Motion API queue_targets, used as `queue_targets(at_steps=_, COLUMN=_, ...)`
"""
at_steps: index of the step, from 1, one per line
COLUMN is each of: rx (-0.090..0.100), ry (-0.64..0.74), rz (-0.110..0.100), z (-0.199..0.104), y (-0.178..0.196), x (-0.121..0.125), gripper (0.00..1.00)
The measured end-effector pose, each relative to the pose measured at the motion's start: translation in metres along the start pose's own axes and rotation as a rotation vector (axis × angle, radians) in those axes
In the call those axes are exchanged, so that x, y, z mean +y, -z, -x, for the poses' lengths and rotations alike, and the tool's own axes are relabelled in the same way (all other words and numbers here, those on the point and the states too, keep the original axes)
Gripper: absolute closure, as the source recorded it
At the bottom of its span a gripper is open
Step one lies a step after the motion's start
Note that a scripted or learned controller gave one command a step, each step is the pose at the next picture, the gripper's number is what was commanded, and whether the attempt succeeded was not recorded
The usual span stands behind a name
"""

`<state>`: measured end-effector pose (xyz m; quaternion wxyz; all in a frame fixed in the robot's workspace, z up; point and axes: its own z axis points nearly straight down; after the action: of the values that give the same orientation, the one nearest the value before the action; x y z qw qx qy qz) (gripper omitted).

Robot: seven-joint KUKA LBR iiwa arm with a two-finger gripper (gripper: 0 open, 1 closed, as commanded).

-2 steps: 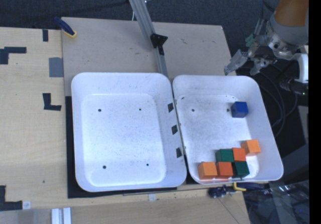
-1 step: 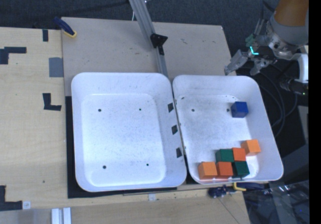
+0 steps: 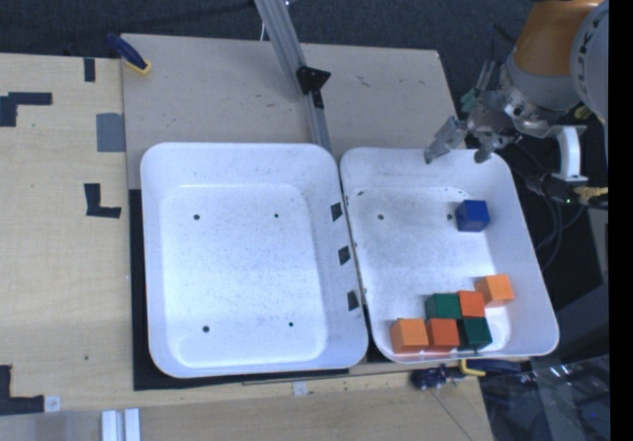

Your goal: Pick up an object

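There are two white bins side by side on the table (image 3: 218, 98). The right bin (image 3: 396, 251) is the one with the toys in it, so I will tell where things are from there.

The claw (image 3: 457, 145) hangs at the far edge of the right bin, near its far right corner. Its two fingers are spread apart, one to the left and one to the right. Nothing sits between them. The grey and orange arm (image 3: 554, 34) comes in from the right, past the far right corner of the right bin.

A blue block (image 3: 472, 216) sits alone inside the right bin, on its right side, a little nearer to me than the claw. It is apart from the claw.

More blocks are bunched at the near right corner of the right bin. One orange block (image 3: 496, 288) lies by the right wall. Beside it are a green block (image 3: 443, 307) and another orange block (image 3: 471, 305). In the nearest row are two orange blocks (image 3: 408, 334) side by side and a dark green block (image 3: 477, 332) next to them. They touch each other or sit just beside each other.

The left bin (image 3: 242, 261) lies right against the left side of the right bin. A grey metal bar (image 3: 282, 24) slants over the table, beyond where the two bins meet.
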<state>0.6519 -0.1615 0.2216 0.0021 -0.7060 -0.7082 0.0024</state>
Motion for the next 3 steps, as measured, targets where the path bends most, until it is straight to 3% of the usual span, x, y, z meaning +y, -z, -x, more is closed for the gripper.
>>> queue_targets(at_steps=2, rx=0.0, ry=0.0, rz=0.0, z=-0.002, y=-0.11, x=-0.002, gripper=0.0)
queue_targets(at_steps=3, rx=-0.001, ry=0.001, rz=0.004, z=-0.002, y=-0.096, x=-0.001, gripper=1.0)
